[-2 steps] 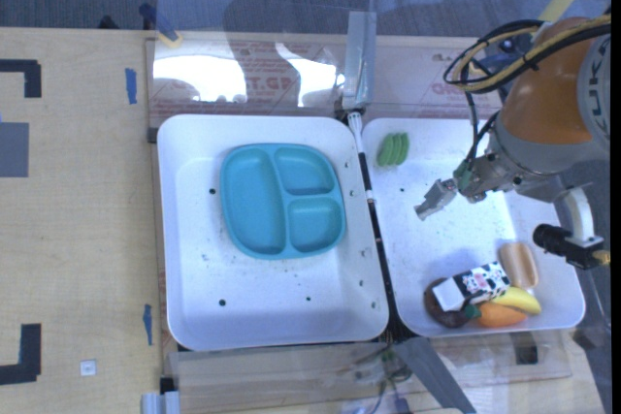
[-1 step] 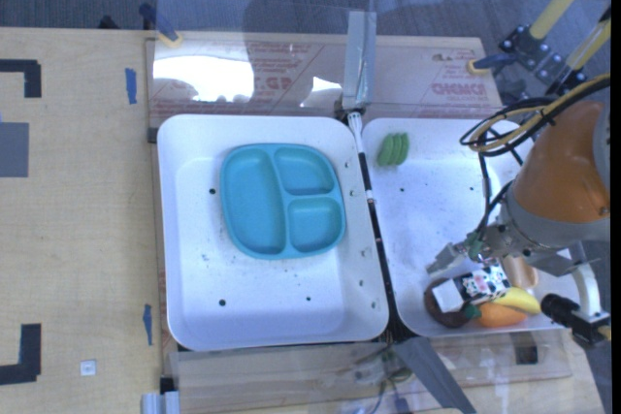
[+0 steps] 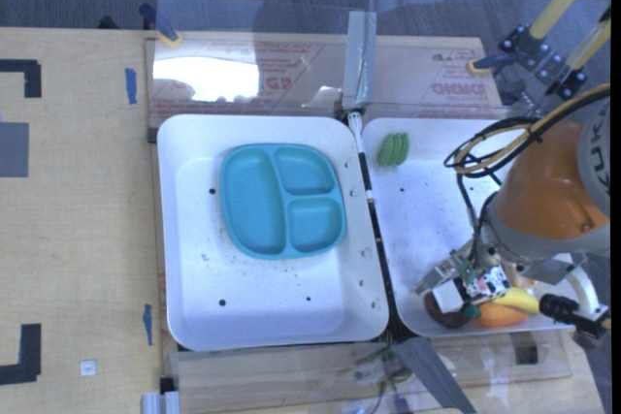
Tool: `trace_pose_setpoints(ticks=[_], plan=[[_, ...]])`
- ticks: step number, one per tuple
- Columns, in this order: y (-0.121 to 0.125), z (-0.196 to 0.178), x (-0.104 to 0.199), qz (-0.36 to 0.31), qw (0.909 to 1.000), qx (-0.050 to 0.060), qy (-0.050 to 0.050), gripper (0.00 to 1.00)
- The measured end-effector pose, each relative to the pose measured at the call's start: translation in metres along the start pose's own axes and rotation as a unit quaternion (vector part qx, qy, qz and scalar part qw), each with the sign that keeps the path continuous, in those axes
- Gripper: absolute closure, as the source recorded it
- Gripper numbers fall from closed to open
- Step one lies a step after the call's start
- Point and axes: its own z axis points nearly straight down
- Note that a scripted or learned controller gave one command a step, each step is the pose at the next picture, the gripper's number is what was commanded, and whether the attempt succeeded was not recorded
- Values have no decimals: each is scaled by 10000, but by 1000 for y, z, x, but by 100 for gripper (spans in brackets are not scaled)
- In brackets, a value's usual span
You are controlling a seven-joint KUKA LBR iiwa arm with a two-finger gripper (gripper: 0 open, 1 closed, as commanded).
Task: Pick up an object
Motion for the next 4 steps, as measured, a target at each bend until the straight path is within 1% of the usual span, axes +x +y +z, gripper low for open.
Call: trace_pose_setpoints(ticks=[1, 2, 3, 4], plan=[[31, -99, 51, 702, 9975, -13, 2, 0], [56, -111, 30, 1947, 9809, 11, -4, 0], [-13, -59, -16, 1332, 9911, 44, 14, 0], [-13, 0, -25, 1539, 9881, -13, -5, 0]])
